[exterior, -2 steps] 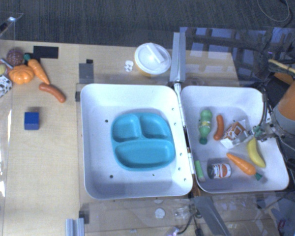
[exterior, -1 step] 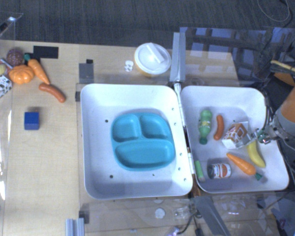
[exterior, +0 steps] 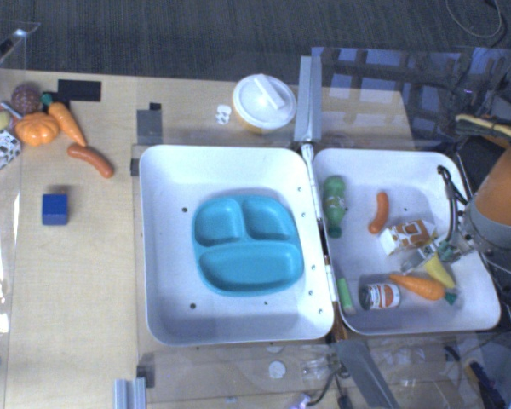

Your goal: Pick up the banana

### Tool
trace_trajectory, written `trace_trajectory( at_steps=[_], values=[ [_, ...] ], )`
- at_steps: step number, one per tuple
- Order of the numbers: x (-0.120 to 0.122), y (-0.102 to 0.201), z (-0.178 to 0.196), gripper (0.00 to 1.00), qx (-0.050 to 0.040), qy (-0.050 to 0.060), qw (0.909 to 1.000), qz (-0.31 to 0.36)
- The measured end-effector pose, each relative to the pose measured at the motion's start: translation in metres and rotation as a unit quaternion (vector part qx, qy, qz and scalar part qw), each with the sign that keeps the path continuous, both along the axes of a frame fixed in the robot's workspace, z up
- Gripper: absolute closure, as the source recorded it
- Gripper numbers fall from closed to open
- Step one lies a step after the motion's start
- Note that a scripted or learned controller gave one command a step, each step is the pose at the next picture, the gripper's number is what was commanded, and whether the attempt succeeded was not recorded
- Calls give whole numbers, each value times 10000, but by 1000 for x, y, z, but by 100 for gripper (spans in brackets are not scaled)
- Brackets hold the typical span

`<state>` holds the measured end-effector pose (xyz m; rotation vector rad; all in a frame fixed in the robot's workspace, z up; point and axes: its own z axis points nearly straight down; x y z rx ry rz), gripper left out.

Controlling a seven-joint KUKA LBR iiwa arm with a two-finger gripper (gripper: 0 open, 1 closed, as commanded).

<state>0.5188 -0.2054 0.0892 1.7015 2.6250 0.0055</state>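
I cannot tell the gripper's (exterior: 448, 250) state above the banana (exterior: 439, 271), and the touching carrot (exterior: 419, 286) risks being grabbed instead.

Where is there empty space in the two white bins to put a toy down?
Left bin: bare floor all around the blue tray. Right bin: bare strip along the far wall, beyond the sausage. Crowded near the carrot, can and tool.

The hand (exterior: 447, 252) hangs low in the right bin (exterior: 409, 167), the banana (exterior: 438, 270) just beside it, a carrot (exterior: 419, 286) near.
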Motion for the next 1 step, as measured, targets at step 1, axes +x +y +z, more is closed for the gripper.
trace_trajectory(
  at_steps=[1],
  values=[
    [4, 0, 14, 100, -19, -64, 10000, -4]
  ],
)
